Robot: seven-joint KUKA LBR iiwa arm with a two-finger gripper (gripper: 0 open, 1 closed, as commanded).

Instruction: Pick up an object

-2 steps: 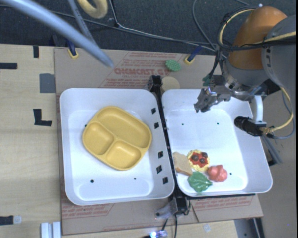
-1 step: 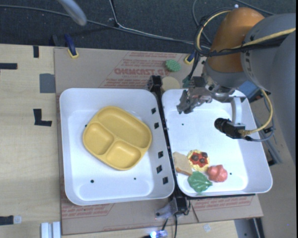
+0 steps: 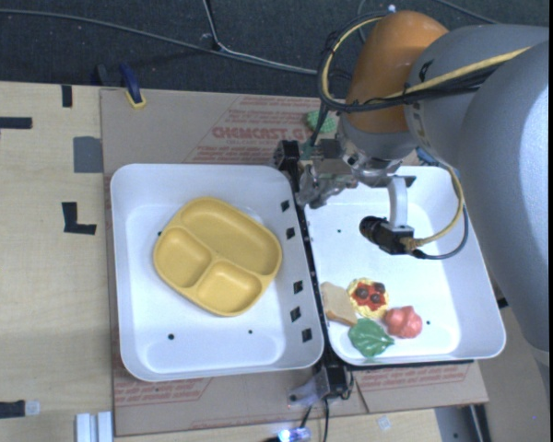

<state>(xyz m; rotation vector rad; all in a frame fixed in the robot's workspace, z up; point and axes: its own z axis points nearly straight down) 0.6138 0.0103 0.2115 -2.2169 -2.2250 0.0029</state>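
Observation:
A yellow divided plate (image 3: 217,255) lies in the left bin (image 3: 134,339). In the right bin (image 3: 475,325), near its front, sit a tan bread slice (image 3: 336,303), a small yellow pizza piece with dark toppings (image 3: 368,295), a red tomato-like toy (image 3: 404,321) and a green leafy toy (image 3: 370,339). My gripper (image 3: 315,180) hangs over the wall between the bins, at the back of the right bin, well away from the food toys. Its fingertips are lost among dark metal parts.
The grey arm with its orange band (image 3: 392,58) fills the upper right and covers the right bin's far corner. A black cylinder with a cable (image 3: 387,234) hangs over the right bin's middle. Cardboard (image 3: 249,127) lies under both bins.

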